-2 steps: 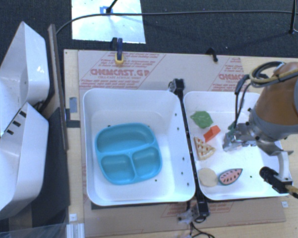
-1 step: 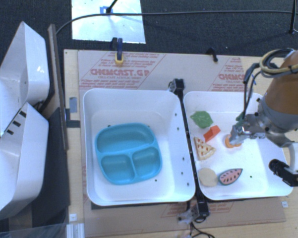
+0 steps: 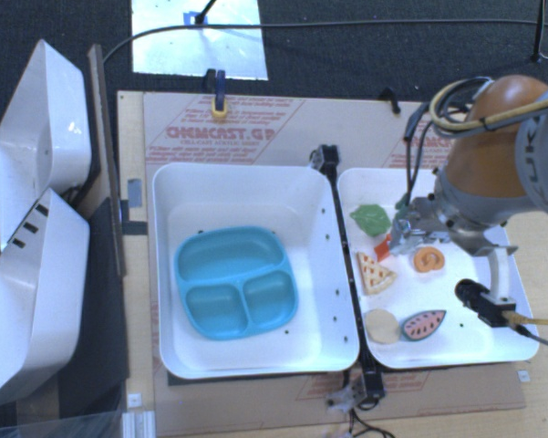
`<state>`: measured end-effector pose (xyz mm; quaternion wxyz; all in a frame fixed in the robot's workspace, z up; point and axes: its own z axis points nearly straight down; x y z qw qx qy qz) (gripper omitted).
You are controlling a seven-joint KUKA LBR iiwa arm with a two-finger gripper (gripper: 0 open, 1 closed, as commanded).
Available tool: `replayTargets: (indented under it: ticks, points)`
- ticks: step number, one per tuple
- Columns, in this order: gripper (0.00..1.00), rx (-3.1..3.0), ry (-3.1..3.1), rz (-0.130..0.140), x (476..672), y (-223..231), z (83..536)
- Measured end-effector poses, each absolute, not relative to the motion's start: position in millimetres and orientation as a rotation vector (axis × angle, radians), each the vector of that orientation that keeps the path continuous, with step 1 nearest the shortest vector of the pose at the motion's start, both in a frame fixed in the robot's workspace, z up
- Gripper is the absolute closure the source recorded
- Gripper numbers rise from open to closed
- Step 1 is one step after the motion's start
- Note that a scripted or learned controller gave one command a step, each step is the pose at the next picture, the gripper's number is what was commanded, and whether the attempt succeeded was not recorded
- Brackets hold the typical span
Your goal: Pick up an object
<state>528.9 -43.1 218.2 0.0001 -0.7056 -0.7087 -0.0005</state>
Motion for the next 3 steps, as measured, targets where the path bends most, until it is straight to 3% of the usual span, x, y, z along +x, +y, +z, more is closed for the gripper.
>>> replayTargets:
  ticks: [1, 3]
  points:
    - [1.00, -2.217, -2.227, -0.003, 545.5, 6, 222]
    - [1.00, -2.216, -2.226, -0.001, 602.6, 102, 220]
